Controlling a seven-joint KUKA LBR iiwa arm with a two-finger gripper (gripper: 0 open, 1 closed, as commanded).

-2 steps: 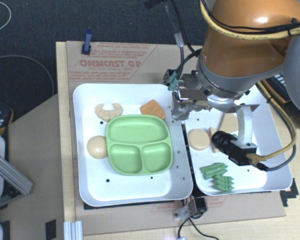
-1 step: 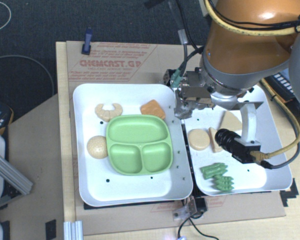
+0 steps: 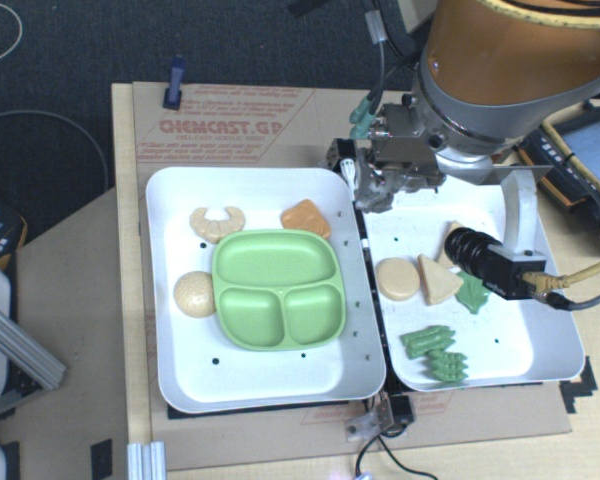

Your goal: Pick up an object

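My gripper (image 3: 374, 194) hangs under the grey and orange arm, over the far left corner of the right bin (image 3: 540, 363), close to the wall between the two bins. No object shows at its tip. In the right bin lie a round beige piece (image 3: 398, 278), a pale wedge (image 3: 441, 281), a small green leafy piece (image 3: 473, 295) and two green bean bundles (image 3: 426, 340) (image 3: 447, 366). All of these sit nearer the front than the gripper.
The left bin (image 3: 170, 363) holds a green divided plate (image 3: 278, 288), a beige curved pastry (image 3: 217, 223), an orange piece (image 3: 306, 218) and a round beige biscuit (image 3: 194, 294). A cardboard sheet (image 3: 220, 128) lies behind the bins, with a small blue item (image 3: 174, 83) at its far edge.
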